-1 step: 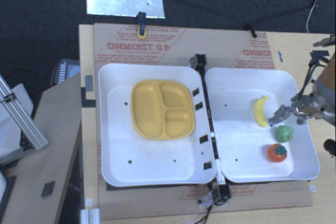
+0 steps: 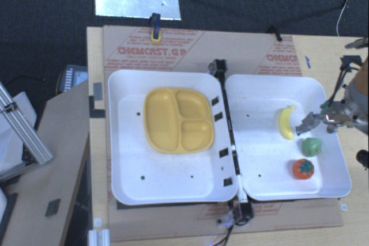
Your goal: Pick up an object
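Two white bins sat side by side on your bench, the left bin point(image 2: 124, 181) bearing a yellow divided plate point(image 2: 177, 120) that lay flat near its middle. You could see the plate's three compartments whole, with nothing lying in them.

In the right bin point(image 2: 262, 181) were three small things, all towards its right side. A banana point(image 2: 286, 122) lay roughly upright in the view, its top end curling right. Below and to the right of it was a green fruit point(image 2: 311, 147), too small and blurred for you to name with any certainty. Below that, near the bin's front right corner, sat a red-orange tomato point(image 2: 303, 169) with a green top. The three lay apart from one another.

The gripper point(image 2: 308, 123) came in from the right edge, and most of the arm behind it was cut off there. Its dark tip lay just beside the banana's right side and just above the green fruit. You could not tell whether the jaws were open or closed: the tip was a dark blur against the bin wall. Nothing showed between them. Whether the tip touched the banana or the green fruit was also beyond what you could make out.
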`<state>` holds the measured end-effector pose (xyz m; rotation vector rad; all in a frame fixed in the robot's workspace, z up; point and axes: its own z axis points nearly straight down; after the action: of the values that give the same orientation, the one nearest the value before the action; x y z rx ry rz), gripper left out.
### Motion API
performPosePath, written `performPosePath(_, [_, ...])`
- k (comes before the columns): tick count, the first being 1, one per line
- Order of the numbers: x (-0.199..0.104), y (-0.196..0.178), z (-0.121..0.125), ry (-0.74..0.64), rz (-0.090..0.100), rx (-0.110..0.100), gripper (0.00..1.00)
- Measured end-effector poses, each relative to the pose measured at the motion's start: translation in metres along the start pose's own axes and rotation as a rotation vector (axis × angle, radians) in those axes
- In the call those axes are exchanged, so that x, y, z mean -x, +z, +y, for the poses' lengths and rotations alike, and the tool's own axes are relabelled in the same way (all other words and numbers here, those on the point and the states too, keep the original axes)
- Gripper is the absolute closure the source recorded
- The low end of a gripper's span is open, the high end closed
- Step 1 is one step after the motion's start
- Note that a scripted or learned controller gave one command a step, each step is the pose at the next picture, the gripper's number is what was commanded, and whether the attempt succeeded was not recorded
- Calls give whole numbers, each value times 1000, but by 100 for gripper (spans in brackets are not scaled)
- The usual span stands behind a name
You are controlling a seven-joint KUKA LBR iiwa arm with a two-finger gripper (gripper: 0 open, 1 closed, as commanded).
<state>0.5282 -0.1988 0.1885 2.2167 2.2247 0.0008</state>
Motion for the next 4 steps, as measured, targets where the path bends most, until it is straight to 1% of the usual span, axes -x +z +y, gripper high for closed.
performPosePath(1, [-7,44,1,1,1,-2,0])
performPosePath(2, [-9,106,3,2,2,-4,0])
performPosePath(3, [-9,104,4,4,0,0,0])
performPosePath(4, [-9,93,5,3,-1,3,100])
